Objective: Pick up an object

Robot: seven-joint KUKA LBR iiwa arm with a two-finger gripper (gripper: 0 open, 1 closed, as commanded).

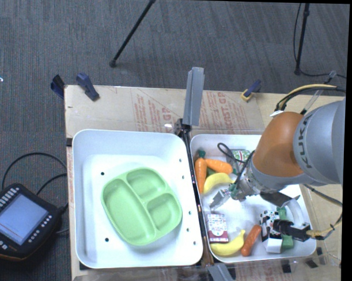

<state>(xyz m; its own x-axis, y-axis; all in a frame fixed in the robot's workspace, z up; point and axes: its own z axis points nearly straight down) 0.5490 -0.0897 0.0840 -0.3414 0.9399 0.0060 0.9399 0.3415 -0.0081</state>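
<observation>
My gripper [222, 197] hangs over the right bin [248, 138], just below a yellow banana [216, 181]. Its fingers stand open with nothing between them. Two orange carrots lie near the bin's left wall, one lengthwise [201, 174] and one across [219, 165]. Below the gripper lies a small dark red box [217, 226]. A second banana [230, 244] and another carrot [251, 239] rest by the front wall. The grey and orange arm covers the bin's right part.
The left bin [83, 162] holds a green divided plate [142, 206]. White and green toys [276, 230] crowd the right bin's front right corner. A packet [240, 155] lies at its back. A grey post [193, 103] stands between the bins.
</observation>
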